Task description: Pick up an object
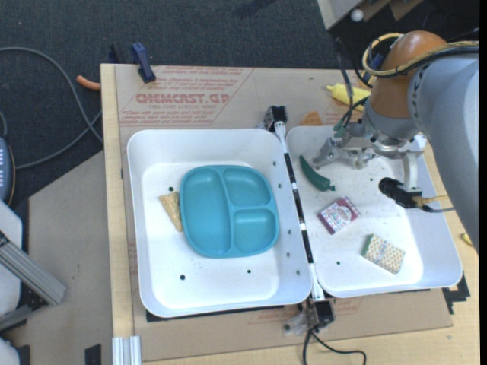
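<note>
My gripper (344,158) hangs over the far end of the right bin (441,261), its two metal fingers spread and nothing between them. Just to its left and below lies a curved dark green object (314,173), close to the left fingertip. Nearer the front of that bin lie a maroon and pink packet (337,215) and a speckled tan block (384,253). In the left bin (152,280) a teal divided plate (228,210) lies flat, with a tan cracker-like piece (171,206) tucked under its left edge.
The bins meet at a black-clipped ridge (295,204). A yellow object (344,93) and a small orange piece (310,118) lie on the board behind the right bin. A blue clamp (142,61) sits at the board's far left. The arm fills the upper right.
</note>
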`<state>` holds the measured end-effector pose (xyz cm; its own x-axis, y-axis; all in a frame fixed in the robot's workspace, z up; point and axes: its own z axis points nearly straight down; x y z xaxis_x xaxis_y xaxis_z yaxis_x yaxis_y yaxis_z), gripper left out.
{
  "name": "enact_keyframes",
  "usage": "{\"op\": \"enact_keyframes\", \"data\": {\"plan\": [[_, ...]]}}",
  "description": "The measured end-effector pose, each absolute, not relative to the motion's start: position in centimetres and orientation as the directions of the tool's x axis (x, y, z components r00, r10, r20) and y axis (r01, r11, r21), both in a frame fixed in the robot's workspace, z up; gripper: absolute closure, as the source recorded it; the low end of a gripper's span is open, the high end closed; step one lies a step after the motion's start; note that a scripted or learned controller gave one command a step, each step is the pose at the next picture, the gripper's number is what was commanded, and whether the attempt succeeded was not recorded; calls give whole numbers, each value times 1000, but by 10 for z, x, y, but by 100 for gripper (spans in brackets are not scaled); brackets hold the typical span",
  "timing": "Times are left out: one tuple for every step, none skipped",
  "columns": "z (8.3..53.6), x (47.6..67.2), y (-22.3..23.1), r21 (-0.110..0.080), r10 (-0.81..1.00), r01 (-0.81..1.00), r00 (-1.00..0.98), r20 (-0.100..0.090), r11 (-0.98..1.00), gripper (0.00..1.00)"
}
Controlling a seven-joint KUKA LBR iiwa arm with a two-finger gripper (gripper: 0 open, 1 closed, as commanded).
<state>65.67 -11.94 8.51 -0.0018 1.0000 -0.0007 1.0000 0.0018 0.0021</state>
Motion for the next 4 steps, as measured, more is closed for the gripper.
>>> {"op": "enact_keyframes", "data": {"plan": [[84, 592, -101, -2, 1000, 1000, 0, 1, 0, 0], [85, 553, -100, 0, 1000, 1000, 1, 0, -1, 0], [94, 553, -100, 1, 1000, 1000, 2, 0, -2, 100], [94, 553, -99, 1, 1000, 1000, 1, 0, -1, 0]]}}
